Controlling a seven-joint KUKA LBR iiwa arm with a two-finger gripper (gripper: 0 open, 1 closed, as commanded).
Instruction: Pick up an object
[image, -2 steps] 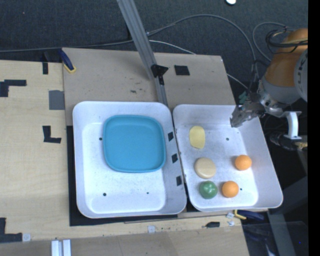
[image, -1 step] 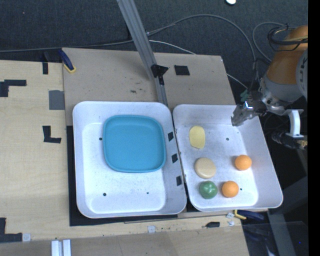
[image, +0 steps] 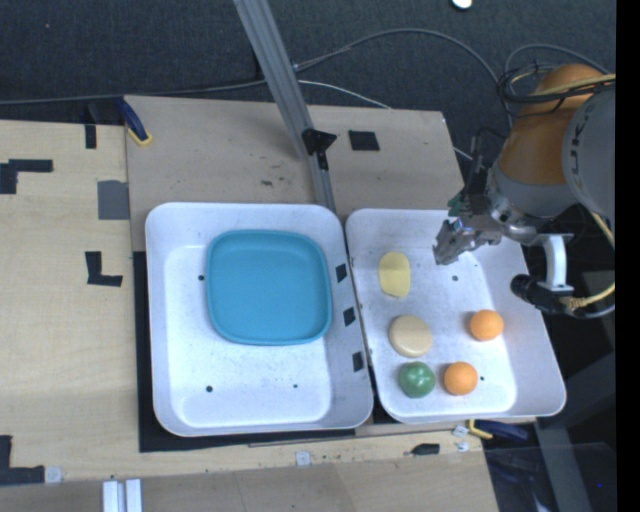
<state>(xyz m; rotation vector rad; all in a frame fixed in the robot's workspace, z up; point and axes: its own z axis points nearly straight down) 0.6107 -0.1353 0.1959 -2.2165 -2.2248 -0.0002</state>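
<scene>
The right bin (image: 520, 395) holds a pale yellow oblong piece (image: 395, 274), a cream round piece (image: 410, 335), a green ball (image: 416, 379) and two orange balls (image: 486, 325) (image: 460, 378). My gripper (image: 449, 246) hangs over the bin's far part, to the right of the yellow piece and apart from it. Nothing shows between its fingers.
The left bin (image: 175, 330) carries a blue square plate (image: 268, 286). A grey metal pole (image: 290, 95) slants from the top down to the gap between the bins. Cables run along the far edge and at the arm's right.
</scene>
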